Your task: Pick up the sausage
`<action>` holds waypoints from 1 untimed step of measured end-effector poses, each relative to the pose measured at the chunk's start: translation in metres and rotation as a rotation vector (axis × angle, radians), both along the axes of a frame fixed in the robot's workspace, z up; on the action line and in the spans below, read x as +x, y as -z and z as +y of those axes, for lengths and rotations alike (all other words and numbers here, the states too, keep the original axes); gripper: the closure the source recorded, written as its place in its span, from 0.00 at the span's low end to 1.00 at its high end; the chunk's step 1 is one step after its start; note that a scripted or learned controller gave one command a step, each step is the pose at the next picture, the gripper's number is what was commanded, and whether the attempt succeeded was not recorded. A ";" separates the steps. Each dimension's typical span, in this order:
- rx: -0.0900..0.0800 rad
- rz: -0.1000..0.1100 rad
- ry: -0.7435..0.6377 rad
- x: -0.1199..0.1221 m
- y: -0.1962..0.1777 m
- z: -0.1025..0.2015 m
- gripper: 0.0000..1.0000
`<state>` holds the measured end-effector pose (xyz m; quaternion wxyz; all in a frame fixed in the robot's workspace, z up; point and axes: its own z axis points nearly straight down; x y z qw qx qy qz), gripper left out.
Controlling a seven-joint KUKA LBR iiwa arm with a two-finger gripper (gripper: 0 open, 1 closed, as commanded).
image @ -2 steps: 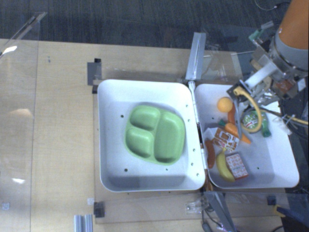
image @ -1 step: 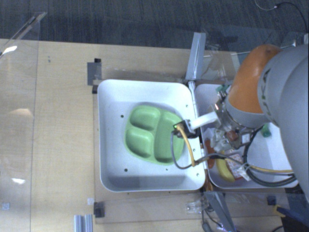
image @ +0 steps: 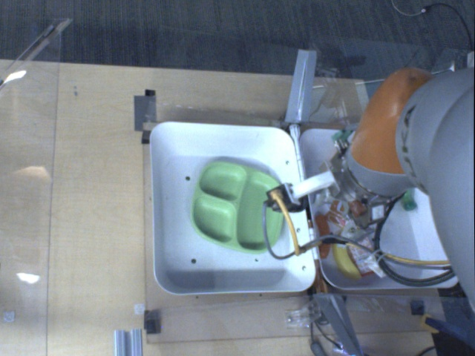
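In the right bin (image: 318,148), a reddish-brown piece that may be the sausage (image: 341,215) lies among other items, partly covered by the arm. My gripper (image: 350,208) reaches down into this bin beneath the grey wrist and orange band (image: 382,121). The wrist hides the gripper's lower end and whatever lies between it and the pile.
The left bin (image: 174,199) holds a green divided plate (image: 236,206). Black and yellow cables (image: 286,232) loop from the wrist over the wall between the bins. A yellow item (image: 344,261) and a green item (image: 408,200) lie in the right bin.
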<state>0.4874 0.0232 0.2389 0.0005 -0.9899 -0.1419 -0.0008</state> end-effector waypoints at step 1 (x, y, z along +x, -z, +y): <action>-0.001 -0.003 -0.336 0.001 -0.035 -0.006 0.00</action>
